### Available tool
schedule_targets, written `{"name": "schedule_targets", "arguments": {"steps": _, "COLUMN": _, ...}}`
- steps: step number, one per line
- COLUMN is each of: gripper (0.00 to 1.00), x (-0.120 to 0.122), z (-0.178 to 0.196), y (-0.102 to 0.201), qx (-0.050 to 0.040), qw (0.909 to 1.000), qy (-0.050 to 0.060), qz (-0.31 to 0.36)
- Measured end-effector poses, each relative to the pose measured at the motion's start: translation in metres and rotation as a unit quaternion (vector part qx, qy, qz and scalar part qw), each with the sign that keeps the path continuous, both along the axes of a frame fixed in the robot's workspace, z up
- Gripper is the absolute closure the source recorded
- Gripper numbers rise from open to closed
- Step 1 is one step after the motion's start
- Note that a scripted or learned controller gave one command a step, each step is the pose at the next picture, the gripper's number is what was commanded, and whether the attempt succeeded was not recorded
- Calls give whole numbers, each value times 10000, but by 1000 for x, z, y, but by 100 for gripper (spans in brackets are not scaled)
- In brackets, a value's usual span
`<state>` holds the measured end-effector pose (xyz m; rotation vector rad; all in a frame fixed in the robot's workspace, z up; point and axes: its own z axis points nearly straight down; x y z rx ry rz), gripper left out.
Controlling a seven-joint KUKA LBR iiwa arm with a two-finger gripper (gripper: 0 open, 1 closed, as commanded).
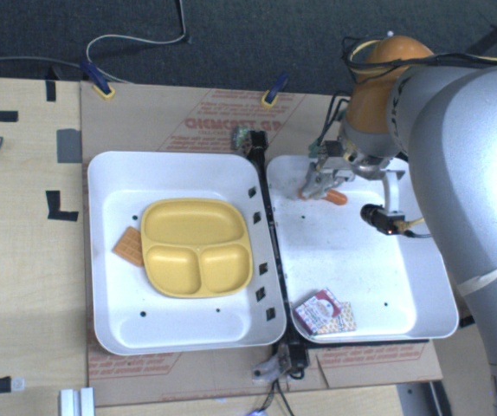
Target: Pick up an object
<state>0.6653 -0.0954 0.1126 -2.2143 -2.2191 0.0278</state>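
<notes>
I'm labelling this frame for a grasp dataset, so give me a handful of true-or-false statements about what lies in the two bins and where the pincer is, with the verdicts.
1. The yellow divided plate lies in the left bin. True.
2. The small packet lies in the left bin. False: it lies in the right bin, near its front left corner.
3. The pincer is over the back of the right bin. True.
4. A small orange piece lies beside the pincer. True.
5. The tan cracker sits on top of the plate. False: it sits on the bin floor at the plate's left edge.
</notes>
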Motion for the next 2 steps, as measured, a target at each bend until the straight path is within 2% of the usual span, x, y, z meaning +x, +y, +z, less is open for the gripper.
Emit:
{"name": "schedule_targets", "arguments": {"steps": 1, "gripper": 0, "x": 0, "z": 0, "y": 0, "qx": 0, "qw": 10000, "qy": 2, "qz": 1}}
{"name": "schedule_targets", "arguments": {"steps": 2, "gripper": 100, "x": 0, "z": 9, "y": 0, "qx": -6, "qw": 10000, "qy": 5, "qz": 5}}
